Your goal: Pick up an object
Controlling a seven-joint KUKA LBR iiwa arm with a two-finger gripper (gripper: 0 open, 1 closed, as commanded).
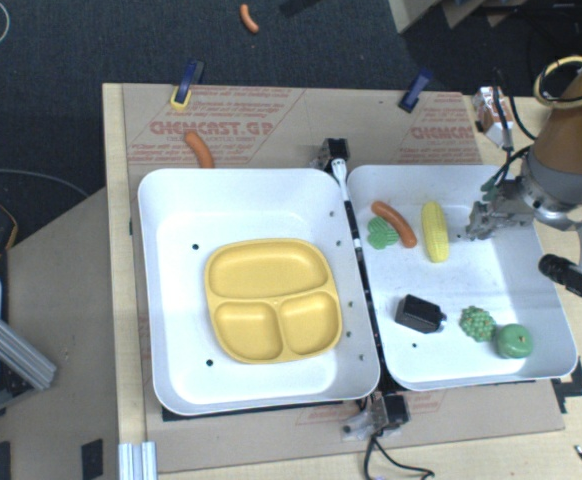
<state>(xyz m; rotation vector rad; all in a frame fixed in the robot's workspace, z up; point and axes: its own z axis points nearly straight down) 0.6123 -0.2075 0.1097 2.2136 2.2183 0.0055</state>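
The yellow tray (270, 298) lay in the left bin (161, 268), beside the right bin (531, 298), which I take as landmark. Over the far right part of this bin stood the gripper (483, 220), and I cannot tell its state. Inside it, the corn (434, 231) lay just left of the gripper, then the sausage (394, 222), black block (419, 314), green apple (513, 341) and broccoli (381, 233).
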